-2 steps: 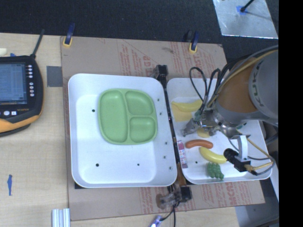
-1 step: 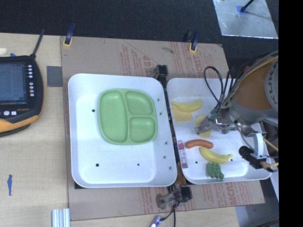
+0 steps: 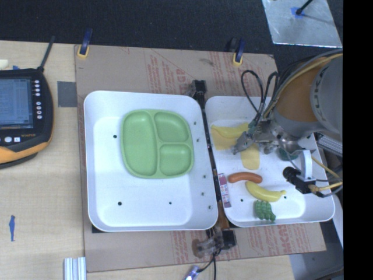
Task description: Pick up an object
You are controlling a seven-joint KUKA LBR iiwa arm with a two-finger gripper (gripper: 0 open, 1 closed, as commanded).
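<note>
Tool (image 3: 247,143) low in right bin (image 3: 233,214), seemingly over yellow piece (image 3: 250,158); left bin (image 3: 105,203) holds green plate (image 3: 156,143)

We see the gripper (image 3: 247,140) low in the right bin (image 3: 317,213), its tips at two yellow pieces (image 3: 228,134). Just below the fingers lie a sausage (image 3: 245,178), a banana (image 3: 265,192) and a green broccoli (image 3: 264,210). Well left of them, a green divided plate (image 3: 156,143) rests in the left bin (image 3: 105,203).
</note>
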